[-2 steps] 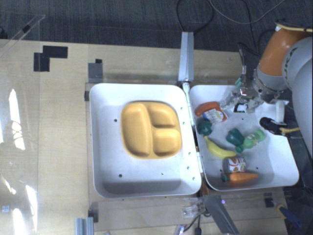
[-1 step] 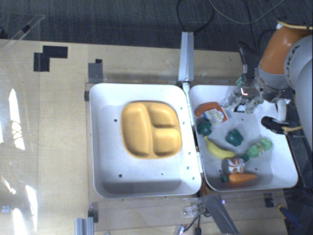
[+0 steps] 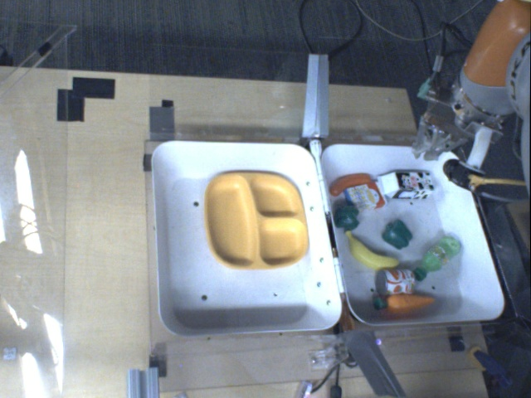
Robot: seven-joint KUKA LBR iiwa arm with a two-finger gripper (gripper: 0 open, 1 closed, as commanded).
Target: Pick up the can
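Can [image 3: 399,282]: a small can with an orange-and-white label, in the near part of the right bin [image 3: 489,264], just behind a carrot [image 3: 406,303] that lies along the bin's near wall. A yellow banana [image 3: 369,253] lies just to the can's left and slightly farther back; a pale green bottle [image 3: 438,254] lies to its right, tilted. Toward the bin's middle sits a dark green block [image 3: 397,234], and a second dark green item [image 3: 345,215] rests near the left wall. At the far end, a red sausage-shaped piece [image 3: 353,182] curves over an orange-labelled packet [image 3: 363,195], with a black-and-white carton [image 3: 411,183] beside them on the right.

Left bin [image 3: 178,222]: holds a yellow divided tray [image 3: 254,219] with three compartments, roughly centred.

End effector [image 3: 436,143]: poised over the far right corner of the right bin, well apart from the can; whether its fingers are open or closed cannot be told. Both bins rest side by side on the pale wooden surface [image 3: 83,222].
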